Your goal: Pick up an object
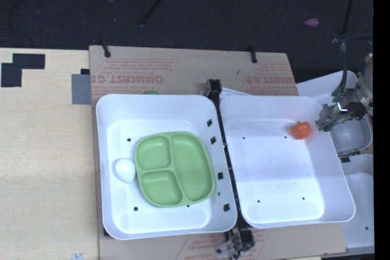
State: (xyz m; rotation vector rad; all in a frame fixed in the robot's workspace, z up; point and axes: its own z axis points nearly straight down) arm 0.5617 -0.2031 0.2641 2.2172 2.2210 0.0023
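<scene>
My arm: barely in frame, coming in from the right edge, upper-right part of the view
My wrist: pale grey rounded housing at the far right edge, mostly cut off by the frame
My pincer: small dark-and-metal two-finger gripper (332, 112), pointing left from the wrist
Pincer height/pose: low, roughly level with the top of a rim on that side, tilted a little downward
Pincer position: at the right side, well back from the middle of the view
Pincer fingers: too small and dark, can't tell
Pincer load: nothing seen between the tips
Cabling: thin dark line running up from my wrist area toward the top edge
</scene>
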